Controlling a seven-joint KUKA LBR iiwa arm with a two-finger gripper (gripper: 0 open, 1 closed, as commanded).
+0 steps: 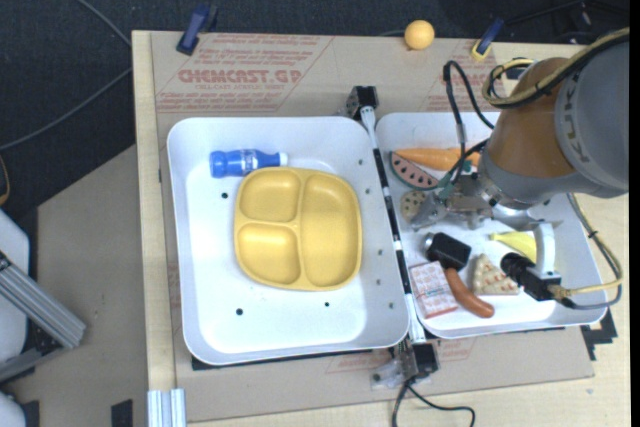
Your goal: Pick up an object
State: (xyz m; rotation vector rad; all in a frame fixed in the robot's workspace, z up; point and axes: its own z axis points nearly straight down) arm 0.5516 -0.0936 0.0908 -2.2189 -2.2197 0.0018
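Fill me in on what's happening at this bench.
The robot arm is reaching from the right into the right bin, bent low over a clutter of toy food: a watermelon slice, a carrot, a sausage and a small red-and-white box. Nothing is visibly lifted yet. The left bin holds a yellow divided plate and a blue bottle.

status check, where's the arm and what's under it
Arm low over right bin, wrist among the toys. Nothing seen held. Watermelon slice, hot dog crowd close. Yellow plate, blue bottle sit in left bin.
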